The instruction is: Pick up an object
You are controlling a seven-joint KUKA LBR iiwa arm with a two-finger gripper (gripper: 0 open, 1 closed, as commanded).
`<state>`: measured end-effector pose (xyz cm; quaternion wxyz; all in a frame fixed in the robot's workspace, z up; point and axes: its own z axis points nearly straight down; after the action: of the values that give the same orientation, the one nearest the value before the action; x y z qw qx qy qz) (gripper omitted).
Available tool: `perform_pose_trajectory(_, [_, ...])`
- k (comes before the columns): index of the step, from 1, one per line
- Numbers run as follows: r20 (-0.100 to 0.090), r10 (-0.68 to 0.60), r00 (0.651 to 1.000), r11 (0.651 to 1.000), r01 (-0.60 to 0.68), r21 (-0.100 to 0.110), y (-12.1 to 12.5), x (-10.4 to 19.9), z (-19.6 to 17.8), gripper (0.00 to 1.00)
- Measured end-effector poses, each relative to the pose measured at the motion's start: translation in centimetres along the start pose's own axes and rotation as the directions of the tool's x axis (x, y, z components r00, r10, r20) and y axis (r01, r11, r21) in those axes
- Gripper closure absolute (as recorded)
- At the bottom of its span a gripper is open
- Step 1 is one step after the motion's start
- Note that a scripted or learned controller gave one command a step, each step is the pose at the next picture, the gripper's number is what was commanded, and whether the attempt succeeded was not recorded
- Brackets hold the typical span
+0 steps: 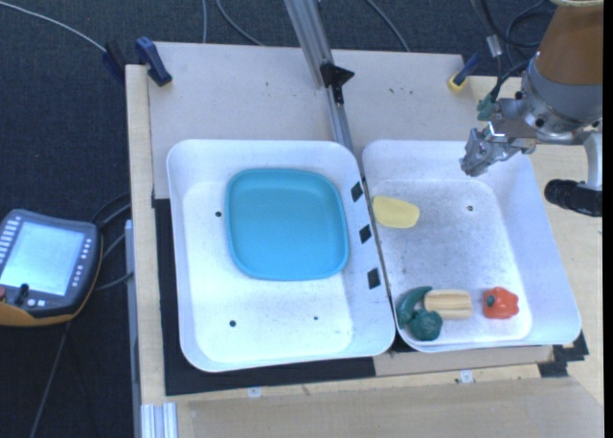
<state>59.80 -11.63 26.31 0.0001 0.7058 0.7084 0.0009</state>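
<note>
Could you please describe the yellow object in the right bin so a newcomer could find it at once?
Start at the shallow white right-hand bin. Near its left wall, towards the far end, lies a smooth pale-yellow rounded lump, alone. Unlike the green, tan and red pieces clustered along the bin's near edge, it is yellow and has nothing touching it.

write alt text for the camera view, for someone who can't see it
A grey arm's gripper hovers over the right bin's far edge, holding nothing. That bin holds a yellow piece, a green item, a tan block and a red item; the left bin holds a blue plate.
</note>
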Motion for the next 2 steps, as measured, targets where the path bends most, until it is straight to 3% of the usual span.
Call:
perform_pose_trajectory(1, [0.0, -0.001, 1.0, 1.0, 0.001, 0.001, -1.0, 5.1, -0.1, 1.0])
perform_pose_trajectory(2, [0.0, -0.001, 1.0, 1.0, 0.001, 0.001, -3.6, 10.5, 0.1, 1.0])
